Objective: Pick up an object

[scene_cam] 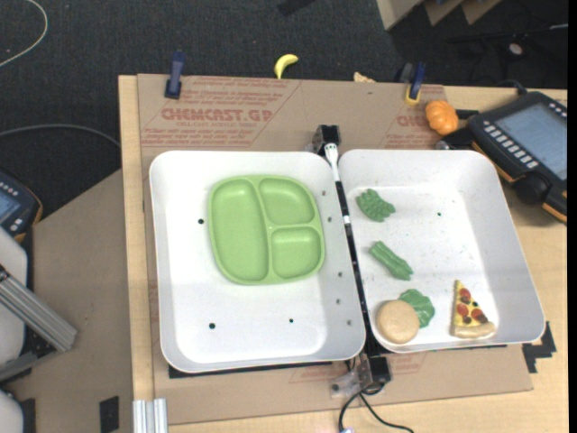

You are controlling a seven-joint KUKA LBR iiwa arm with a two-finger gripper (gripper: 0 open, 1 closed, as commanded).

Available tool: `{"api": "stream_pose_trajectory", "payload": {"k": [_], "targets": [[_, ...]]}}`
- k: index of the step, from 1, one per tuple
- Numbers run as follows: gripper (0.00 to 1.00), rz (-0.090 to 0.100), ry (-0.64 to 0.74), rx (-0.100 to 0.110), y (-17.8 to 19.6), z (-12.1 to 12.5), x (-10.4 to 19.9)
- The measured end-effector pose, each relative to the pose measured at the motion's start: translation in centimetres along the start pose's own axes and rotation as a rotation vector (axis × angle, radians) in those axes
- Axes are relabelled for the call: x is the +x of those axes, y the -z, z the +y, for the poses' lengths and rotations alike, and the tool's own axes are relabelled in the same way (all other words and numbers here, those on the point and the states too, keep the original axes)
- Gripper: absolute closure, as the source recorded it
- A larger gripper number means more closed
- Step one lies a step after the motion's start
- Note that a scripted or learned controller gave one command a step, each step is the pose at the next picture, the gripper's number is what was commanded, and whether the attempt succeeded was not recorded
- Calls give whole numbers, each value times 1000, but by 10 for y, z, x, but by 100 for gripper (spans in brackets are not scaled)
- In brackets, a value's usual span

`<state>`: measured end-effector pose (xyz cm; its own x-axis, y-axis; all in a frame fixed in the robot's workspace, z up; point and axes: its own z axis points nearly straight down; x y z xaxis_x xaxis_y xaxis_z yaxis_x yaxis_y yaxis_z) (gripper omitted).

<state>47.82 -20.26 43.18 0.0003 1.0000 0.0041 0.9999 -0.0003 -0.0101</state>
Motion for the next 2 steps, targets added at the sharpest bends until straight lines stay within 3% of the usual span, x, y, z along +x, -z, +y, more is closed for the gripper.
{"api": "stream_pose_trajectory", "payload": {"k": [1, 2], "targets": [[100, -12, -1, -24, 111, 5, -22], [100, -1, 2, -3, 21, 0, 9]]}}
